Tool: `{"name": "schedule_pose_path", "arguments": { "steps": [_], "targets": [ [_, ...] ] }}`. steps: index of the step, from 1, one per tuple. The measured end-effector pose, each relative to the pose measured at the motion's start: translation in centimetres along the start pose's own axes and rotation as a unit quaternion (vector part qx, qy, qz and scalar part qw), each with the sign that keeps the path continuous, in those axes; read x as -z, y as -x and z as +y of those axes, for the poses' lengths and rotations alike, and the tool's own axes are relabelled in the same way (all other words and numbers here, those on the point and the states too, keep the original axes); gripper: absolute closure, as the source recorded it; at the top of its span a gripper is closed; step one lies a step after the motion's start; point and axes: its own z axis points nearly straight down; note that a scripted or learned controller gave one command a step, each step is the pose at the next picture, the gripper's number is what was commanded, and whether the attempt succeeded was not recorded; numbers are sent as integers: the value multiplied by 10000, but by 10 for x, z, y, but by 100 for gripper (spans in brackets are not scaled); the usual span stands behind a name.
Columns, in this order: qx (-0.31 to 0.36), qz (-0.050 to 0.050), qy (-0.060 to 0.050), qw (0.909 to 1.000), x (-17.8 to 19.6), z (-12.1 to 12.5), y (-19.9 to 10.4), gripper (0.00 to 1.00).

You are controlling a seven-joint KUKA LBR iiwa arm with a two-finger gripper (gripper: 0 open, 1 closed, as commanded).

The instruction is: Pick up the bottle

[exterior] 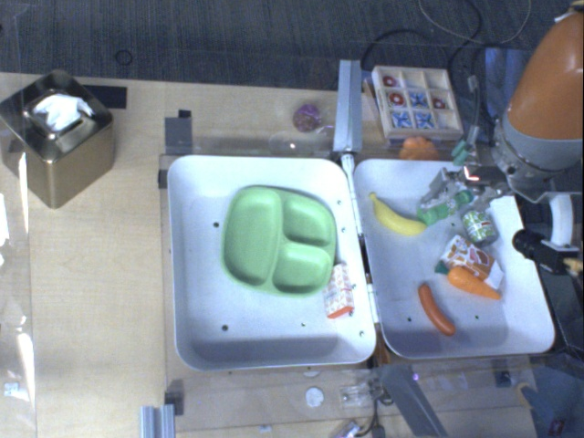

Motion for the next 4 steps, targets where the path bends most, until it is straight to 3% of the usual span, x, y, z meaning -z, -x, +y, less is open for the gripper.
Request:
{"name": "schedule_pose_path", "arguments": {
  "steps": [1, 2, 3, 4],
  "targets": [
    [-359, -2, -5, 9994, -59, 54, 50, 0],
    [180, -6, 15, 9998, -181, 107, 72, 0],
    [807, -10, 21, 9967, -187, 56, 88, 0],
    [817, -19, 79, 9966, -173, 60, 87, 100]
  ]
}}
